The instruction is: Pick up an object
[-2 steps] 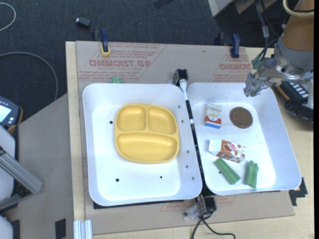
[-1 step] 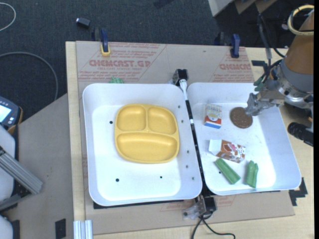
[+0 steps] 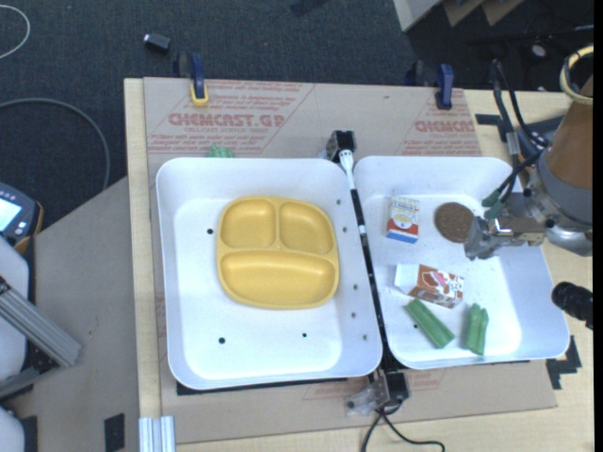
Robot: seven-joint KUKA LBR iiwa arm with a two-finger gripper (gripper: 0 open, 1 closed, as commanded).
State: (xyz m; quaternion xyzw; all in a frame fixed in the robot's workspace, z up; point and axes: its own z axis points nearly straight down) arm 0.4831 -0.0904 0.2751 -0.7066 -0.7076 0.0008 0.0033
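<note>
In the right bin (image 3: 528,342) lie a small white, blue and red carton (image 3: 403,219), a brown round disc (image 3: 452,221), a flat white and brown packet (image 3: 431,284) and two green pieces (image 3: 429,323) (image 3: 476,330). My gripper (image 3: 480,240) hangs low over the right bin, just right of the brown disc and above the packet. It is close to the disc's right edge; whether it touches it is unclear. Nothing is visibly held.
The left bin (image 3: 179,281) holds a yellow divided plate (image 3: 278,251). A black ridge (image 3: 361,243) runs between the two bins. The arm (image 3: 565,172) comes in from the right over the right bin's far corner. Blue clamps (image 3: 197,78) (image 3: 444,85) sit at the bench's far edge.
</note>
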